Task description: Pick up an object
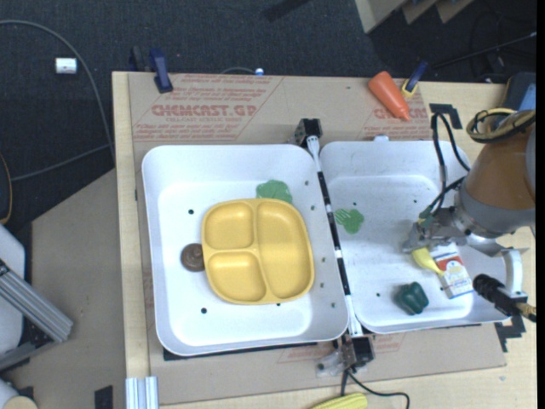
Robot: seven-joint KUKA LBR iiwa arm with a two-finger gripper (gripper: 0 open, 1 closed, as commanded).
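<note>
Gripper (423,239) low over yellow object (425,258), finger state unclear, brown disc (192,257) half-hidden by plate (257,251)

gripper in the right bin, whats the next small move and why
Probably a short descent straight onto the yellow item. The gripper sits just above it in the right bin, while the dark green object and the light green piece lie farther off. Whether anything is already between the fingers cannot be told from this view, so lifting now seems premature.
</note>
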